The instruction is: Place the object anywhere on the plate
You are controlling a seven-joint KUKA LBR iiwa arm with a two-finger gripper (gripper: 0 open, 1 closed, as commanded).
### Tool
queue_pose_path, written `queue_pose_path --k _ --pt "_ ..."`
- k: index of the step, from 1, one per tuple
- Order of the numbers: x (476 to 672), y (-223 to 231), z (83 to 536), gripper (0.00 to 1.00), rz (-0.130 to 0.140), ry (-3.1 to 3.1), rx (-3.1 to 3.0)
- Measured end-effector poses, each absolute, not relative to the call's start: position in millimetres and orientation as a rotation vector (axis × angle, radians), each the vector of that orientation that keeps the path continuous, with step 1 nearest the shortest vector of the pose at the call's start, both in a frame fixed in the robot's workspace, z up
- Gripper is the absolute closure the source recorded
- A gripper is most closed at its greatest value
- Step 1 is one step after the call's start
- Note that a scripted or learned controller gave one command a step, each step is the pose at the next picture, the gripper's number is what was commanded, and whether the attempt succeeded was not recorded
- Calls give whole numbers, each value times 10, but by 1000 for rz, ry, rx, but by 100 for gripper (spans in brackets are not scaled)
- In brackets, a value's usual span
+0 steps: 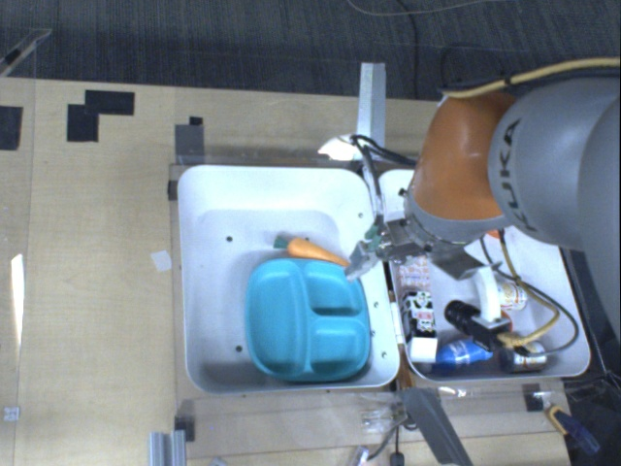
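Looming closest to the lens, the grey arm (553,144) with its orange band is hanging over the seam between the two bins, coming in from the worktop's right side.

Starting at the left, the left bin (209,260) is carrying a blue divided plate (306,323), which is lying flat toward the bin's near right corner. Just behind the plate's far edge, a toy carrot (312,250) is lying on its side on the bin floor, touching or almost touching the plate's rim. Its green top is pointing left and its orange tip right, toward the bin's right wall. It is not yet resting on the plate.

The gripper (357,263) is hovering right at the carrot's tip, close to the bin's right wall. Whether it is open, closed or pinching the tip is not something I can tell from this angle.

Judging by its look, the carrot is probably a light, stiff, smooth plastic piece, so weight is not the worry and slipping is. A tapered tip is likely to squirt out of a pinch, so the thicker middle, gripped across its width, is looking like the safer hold. The plate rim beside it is leaving little room on the near side.

Further right, the right bin (578,352) is holding a printed carton (417,294) and a blue bottle (456,355) along its left and near edges.
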State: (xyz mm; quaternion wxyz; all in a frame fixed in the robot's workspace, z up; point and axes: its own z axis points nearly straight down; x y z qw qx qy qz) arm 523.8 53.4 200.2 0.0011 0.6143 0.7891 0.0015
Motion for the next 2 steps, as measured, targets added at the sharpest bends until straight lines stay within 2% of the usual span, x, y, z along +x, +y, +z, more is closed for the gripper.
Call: queue_pose_path --k 1,2 --pt "5293 233 1849 0 4 2515 1877" --pt "4989 1097 1846 0 5 2649 1683"
